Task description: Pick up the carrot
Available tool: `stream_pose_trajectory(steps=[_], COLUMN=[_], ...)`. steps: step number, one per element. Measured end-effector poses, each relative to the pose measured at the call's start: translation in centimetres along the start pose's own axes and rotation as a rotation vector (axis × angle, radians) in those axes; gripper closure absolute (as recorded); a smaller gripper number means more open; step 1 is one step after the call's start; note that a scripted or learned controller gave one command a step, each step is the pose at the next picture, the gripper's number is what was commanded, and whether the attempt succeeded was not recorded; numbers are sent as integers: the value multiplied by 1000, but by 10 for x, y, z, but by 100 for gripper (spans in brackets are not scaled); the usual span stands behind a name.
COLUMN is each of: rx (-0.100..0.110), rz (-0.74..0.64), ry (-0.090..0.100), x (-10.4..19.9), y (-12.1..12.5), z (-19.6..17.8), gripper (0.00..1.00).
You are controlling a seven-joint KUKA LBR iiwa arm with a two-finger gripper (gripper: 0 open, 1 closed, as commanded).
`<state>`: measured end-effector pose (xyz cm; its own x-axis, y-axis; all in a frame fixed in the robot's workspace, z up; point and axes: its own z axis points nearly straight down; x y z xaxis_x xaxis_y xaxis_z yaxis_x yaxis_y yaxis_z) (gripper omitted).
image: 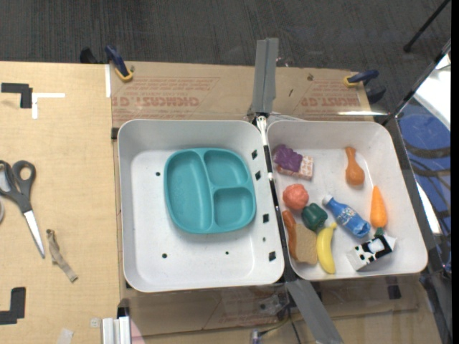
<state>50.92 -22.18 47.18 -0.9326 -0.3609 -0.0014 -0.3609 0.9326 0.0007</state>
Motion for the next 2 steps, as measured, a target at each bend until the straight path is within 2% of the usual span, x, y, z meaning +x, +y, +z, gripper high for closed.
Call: stream_pose_trajectory(steps=[1, 2], rx=[1, 2], rz=[-76, -248], ry=[-1, -3], x=[20, -23], y=[8, -9], z=[91, -3], gripper=[100, 100])
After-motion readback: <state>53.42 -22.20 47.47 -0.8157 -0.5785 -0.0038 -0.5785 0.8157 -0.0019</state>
